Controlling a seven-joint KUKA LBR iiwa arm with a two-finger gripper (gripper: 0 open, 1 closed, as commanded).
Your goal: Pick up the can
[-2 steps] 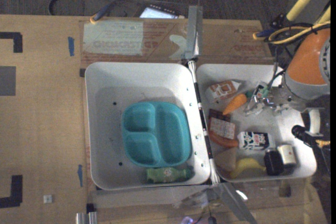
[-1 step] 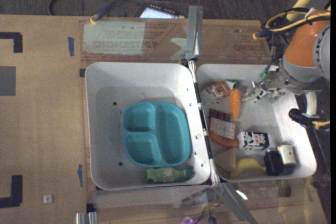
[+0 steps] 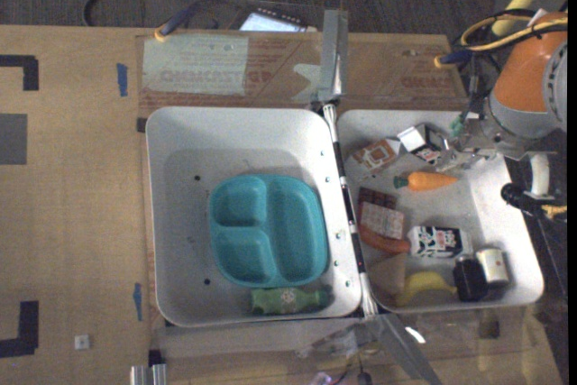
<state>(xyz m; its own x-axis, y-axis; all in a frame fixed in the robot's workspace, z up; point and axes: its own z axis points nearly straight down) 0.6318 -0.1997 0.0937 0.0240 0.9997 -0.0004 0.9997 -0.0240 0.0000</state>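
You are looking down at two white bins on a tan wooden bench, with the can (image 3: 480,273) as your landmark: a dark cylinder with a silvery end, lying on its side in the right bin (image 3: 527,234), at that bin's near right corner. Just left of the can lies a yellow banana (image 3: 424,286), and above that a small black-and-white milk carton (image 3: 438,241). Farther left of the can sit a flat chocolate-brown box (image 3: 380,214) and a red-orange piece (image 3: 383,242) beneath it. Well above the can, an orange carrot (image 3: 431,181) lies crosswise, with small printed cartons (image 3: 377,154) beyond it. The gripper (image 3: 466,151) hangs above the can at the bin's far side, over the carrot's right end; you cannot tell whether its fingers are apart or together. Nothing rests on the can itself. Far left of the can, the other bin (image 3: 171,194) holds a smooth teal divided plate (image 3: 269,230) and a green packet (image 3: 288,298). Past the bench lie grey carpet and loose cables.
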